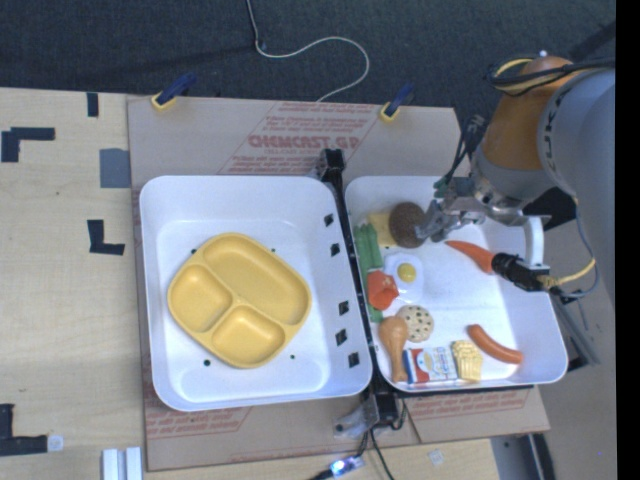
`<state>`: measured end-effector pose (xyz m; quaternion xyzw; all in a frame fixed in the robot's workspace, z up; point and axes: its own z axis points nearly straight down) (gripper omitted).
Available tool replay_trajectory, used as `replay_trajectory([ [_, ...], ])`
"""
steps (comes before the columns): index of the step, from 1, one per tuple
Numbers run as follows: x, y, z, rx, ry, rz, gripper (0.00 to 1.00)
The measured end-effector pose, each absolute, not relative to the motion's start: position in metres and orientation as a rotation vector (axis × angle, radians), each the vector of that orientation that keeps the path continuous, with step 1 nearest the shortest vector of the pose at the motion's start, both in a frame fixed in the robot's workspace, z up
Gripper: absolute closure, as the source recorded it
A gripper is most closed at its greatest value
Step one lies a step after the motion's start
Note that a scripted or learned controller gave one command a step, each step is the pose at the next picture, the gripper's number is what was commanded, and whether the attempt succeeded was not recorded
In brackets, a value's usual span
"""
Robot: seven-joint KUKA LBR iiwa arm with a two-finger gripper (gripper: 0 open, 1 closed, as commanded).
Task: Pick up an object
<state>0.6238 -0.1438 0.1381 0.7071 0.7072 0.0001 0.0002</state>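
Note:
The right bin holds several toy foods. A brown round piece lies near its back left. Beside it are a green strip, a fried egg, a tomato-red piece, a cookie, a drumstick, a small carton, a yellow corn piece, a sausage and an orange carrot. My gripper hangs low at the back of this bin, right beside the brown piece and above the carrot's tip.
The left bin bears a yellow three-part plate. A black divider with clips runs between the bins. The arm's orange band and grey body fill the upper right. A white cable loops behind the bench.

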Motion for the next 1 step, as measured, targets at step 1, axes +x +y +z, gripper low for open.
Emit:
replay_trajectory([
  [1, 0.6236, -0.1378, 0.2002, 2.216, 2.221, 0.004, 1.0],
])
